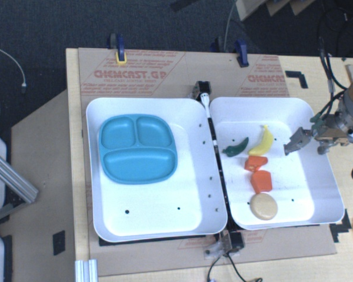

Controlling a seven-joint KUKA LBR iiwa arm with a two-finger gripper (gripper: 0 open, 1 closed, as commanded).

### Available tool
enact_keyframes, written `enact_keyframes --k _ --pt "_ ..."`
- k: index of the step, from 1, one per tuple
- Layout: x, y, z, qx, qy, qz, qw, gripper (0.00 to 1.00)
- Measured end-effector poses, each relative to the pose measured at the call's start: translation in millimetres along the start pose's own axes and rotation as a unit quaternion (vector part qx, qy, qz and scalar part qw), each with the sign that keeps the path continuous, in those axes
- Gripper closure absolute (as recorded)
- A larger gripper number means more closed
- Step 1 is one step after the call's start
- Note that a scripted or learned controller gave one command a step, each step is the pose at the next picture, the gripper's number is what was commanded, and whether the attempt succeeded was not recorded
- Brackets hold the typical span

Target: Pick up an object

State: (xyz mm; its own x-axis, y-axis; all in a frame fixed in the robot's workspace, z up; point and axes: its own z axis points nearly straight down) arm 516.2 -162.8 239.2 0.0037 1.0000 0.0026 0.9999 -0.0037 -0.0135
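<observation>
The right bin (317, 184) holds a yellow banana (262, 140), a dark green pepper-like piece (236, 147), a small red-orange piece (253, 163), an orange block (262, 181) and a round beige piece (263, 206). My gripper (309, 145) hovers over the right side of that bin, to the right of the banana and apart from it. Its fingers (295, 140) are spread open with nothing between them.
The left bin (165, 210) carries a blue divided plate (138, 147). A ridge with black clips (203, 90) separates the two bins. Blue clamps (241, 51) hold the cardboard bench top at the back. Cables hang near the arm at the right.
</observation>
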Motion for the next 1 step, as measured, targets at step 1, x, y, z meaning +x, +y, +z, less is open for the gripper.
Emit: enact_keyframes --k 1 --pt "0.6 2.5 -6.7 -0.007 -0.001 -0.002 1.0 0.0"
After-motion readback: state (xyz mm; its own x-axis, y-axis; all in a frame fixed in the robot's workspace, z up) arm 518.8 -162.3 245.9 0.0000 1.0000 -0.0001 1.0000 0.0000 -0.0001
